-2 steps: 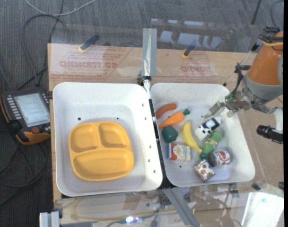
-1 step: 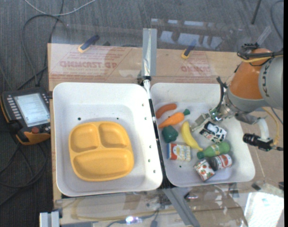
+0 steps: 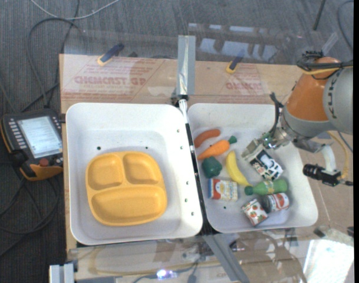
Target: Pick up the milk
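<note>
The milk [image 3: 269, 165], a small carton with black and white patches, lies on its side in the right bin [image 3: 306, 214], towards its right half. My gripper [image 3: 257, 148] is low in that bin, right at the carton's upper left end, touching or just above it. The grey arm with its orange band [image 3: 309, 99] comes down from the upper right. The gripper's own body hides where it meets the carton.
Around the milk lie a banana [image 3: 235, 168], a green bottle [image 3: 266, 187], two cans [image 3: 276, 201], a red and white carton [image 3: 224, 189], a green pepper [image 3: 212, 167], a carrot [image 3: 217, 148] and a sausage [image 3: 207, 137]. The left bin holds a yellow divided plate [image 3: 127, 187].
</note>
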Robot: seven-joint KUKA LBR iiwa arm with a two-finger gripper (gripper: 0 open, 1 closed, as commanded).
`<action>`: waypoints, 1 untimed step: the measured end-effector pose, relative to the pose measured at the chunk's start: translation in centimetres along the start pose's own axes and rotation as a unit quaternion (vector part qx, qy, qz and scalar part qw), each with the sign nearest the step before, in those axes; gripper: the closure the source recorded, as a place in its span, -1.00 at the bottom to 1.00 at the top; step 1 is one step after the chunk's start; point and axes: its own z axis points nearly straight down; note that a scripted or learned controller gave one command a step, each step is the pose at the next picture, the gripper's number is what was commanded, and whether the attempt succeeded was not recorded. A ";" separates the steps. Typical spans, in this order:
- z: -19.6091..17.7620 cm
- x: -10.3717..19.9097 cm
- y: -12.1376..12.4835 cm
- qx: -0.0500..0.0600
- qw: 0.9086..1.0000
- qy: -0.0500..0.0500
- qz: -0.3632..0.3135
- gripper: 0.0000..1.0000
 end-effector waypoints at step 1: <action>-6.2 3.2 7.2 0.008 1.000 0.002 0.008 1.00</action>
